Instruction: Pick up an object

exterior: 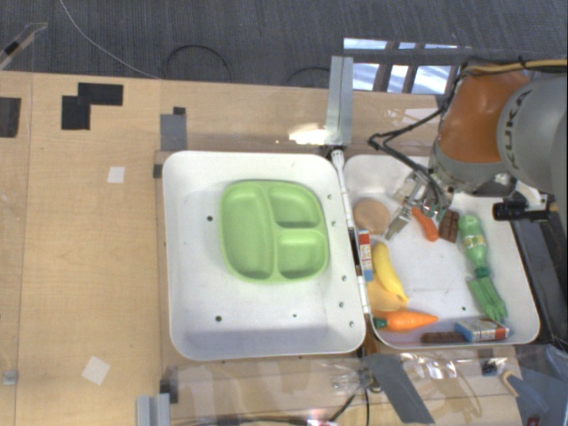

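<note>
Camera view places the gripper (415, 206) low over the upper part of the right bin (524, 327), with its fingers spread apart and nothing between them. A small orange-red piece, probably a toy carrot or pepper (427, 224), lies just beside the lower finger, toward the bin's near edge. Its long axis runs diagonally, roughly parallel to the finger line, so the wrist probably needs to turn before closing. A brown round item (372, 213) sits to the gripper's left. A green bottle (471, 240) and a dark brown bar (449, 226) lie to its right. Further toward the near wall lie a banana (386, 273) and a larger carrot (406, 320). The left bin (186, 238) holds a green divided plate (272, 230), well apart.
</note>
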Robot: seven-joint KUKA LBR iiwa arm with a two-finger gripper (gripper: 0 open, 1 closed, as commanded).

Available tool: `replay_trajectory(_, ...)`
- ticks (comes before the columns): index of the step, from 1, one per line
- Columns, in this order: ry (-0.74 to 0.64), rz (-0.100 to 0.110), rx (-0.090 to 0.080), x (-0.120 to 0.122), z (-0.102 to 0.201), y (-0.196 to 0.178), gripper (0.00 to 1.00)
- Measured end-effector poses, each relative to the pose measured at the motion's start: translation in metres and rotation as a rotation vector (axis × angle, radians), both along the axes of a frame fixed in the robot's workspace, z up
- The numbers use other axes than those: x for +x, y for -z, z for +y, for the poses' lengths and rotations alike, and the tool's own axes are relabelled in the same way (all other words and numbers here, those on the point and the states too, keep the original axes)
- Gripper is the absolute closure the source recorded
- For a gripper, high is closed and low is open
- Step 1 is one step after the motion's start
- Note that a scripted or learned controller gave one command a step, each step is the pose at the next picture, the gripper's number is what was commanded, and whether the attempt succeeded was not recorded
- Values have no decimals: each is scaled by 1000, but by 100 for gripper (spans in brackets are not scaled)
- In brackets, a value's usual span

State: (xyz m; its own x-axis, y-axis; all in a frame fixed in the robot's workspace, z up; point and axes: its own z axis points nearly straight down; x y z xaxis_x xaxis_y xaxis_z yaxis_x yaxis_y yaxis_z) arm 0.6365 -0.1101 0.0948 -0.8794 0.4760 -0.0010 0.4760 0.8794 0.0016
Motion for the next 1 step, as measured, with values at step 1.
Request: replay_trajectory(1,-103,-9,-5,-22,-56,6,0)
